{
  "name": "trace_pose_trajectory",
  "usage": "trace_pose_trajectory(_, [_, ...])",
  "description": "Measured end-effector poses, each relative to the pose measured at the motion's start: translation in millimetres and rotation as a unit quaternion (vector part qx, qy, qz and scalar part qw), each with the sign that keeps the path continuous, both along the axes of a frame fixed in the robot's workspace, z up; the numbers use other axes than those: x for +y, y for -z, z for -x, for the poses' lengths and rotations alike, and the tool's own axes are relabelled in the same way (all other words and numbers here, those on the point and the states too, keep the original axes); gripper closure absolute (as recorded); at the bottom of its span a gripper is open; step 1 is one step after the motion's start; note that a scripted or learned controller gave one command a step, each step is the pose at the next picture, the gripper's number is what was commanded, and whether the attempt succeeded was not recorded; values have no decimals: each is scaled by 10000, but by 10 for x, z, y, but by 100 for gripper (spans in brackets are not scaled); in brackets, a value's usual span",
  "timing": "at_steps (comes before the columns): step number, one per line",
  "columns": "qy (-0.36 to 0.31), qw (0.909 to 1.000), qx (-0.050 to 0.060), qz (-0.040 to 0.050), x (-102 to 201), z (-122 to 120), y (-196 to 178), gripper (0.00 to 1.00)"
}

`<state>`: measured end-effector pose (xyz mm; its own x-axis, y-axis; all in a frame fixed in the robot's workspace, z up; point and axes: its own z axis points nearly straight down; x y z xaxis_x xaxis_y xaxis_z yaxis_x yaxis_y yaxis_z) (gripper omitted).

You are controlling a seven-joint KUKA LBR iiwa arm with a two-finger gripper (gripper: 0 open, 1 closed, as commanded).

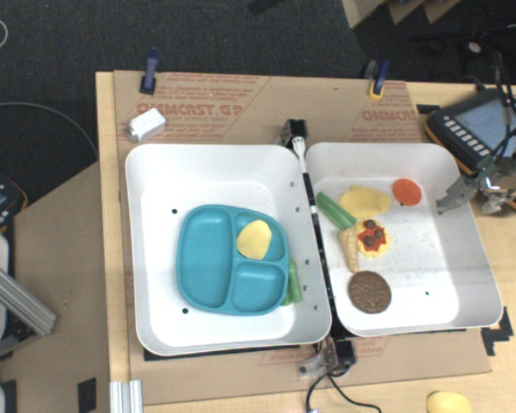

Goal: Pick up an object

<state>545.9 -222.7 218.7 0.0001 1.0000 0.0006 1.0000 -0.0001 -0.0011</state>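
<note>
At the right edge of the right bin (464, 256) the hand (454, 198) hangs over the rim, its 2 fingers spread apart with nothing between them, so it is released and carrying nothing. The things to pick lie to its left in that bin: an orange-red ball (406, 191) near the back wall, a flat yellow piece (365, 200) beside it, a green stick (334, 209) tilted near the divider, a small pizza toy (372, 237) touching a pale corn-like piece (349, 249), and a brown cookie (370, 291) toward the front. The left bin (155, 317) holds a teal divided plate (217, 261) with a yellow piece (254, 239) in one compartment and a green strip (293, 284) at its right edge. I judge the main risk to be the crowding: the pizza toy and corn-like piece touch, so a descent there could pinch 2 things or nudge both aside. The ball would likely roll off a slightly off-centre close. The cookie and the flat yellow piece sit low, so fingers may slide over them. Starting at the rim, the hand could also clip the bin wall.
</note>
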Motion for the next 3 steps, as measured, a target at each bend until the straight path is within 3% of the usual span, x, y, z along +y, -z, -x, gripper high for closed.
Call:
trace_pose_trajectory(1, [4, 10000, -77, 34, 71, 639, -1287, 0])
trace_pose_trajectory(2, [-5, 9999, -113, 55, -27, 664, -2936, 0])
trace_pose_trajectory(3, [-38, 10000, 69, -30, 700, 567, -1373, 0])
